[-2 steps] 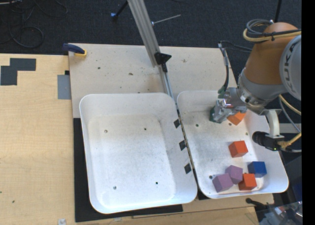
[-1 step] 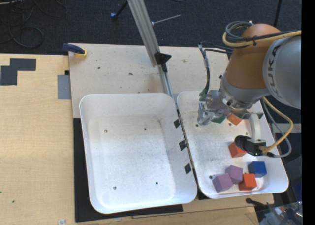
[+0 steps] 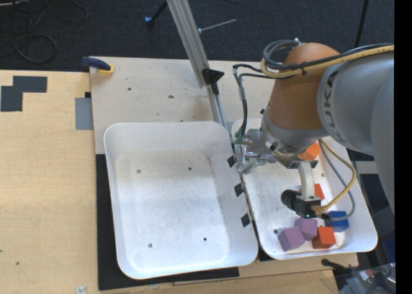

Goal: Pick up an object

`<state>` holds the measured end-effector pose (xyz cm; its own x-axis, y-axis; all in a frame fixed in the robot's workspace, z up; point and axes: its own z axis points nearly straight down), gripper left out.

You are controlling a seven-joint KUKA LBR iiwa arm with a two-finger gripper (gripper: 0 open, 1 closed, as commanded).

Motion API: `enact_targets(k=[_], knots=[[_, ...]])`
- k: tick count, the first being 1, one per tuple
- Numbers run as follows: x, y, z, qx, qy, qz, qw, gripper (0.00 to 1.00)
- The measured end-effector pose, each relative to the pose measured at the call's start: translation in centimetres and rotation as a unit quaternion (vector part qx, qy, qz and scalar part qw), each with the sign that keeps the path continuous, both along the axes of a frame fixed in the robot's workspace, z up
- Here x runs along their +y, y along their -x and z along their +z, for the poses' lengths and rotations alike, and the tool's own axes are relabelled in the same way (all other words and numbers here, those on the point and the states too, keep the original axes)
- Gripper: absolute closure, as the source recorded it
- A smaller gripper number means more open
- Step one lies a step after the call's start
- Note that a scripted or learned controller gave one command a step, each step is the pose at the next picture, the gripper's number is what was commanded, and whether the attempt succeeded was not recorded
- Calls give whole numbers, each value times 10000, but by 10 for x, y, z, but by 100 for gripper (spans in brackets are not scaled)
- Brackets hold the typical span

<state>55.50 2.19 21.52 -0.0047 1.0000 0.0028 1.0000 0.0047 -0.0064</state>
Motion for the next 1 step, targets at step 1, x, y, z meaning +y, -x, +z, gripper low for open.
enact_targets(k=[1], knots=[[43,27,4,-1,4,-4,10000,100]])
